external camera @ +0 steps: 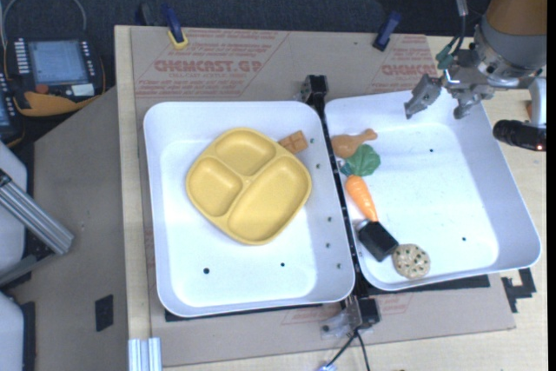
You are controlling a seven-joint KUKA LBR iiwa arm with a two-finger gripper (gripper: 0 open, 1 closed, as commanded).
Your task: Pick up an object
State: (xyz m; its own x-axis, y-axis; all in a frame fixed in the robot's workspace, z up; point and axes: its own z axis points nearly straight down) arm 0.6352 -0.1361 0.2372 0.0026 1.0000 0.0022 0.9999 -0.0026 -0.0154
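Note:
My gripper hangs over the far edge of the right bin, its two fingers spread open with nothing between them. Along that bin's left side lie a tan chicken drumstick, a green leafy piece, an orange carrot, a black block and a round cookie. All of these lie well to the left of and nearer than the gripper.
The left bin holds a yellow divided plate and a small brown block at the plate's far right. A black clamp sits between the bins at the far side. A handheld pendant lies off the bench to the left.

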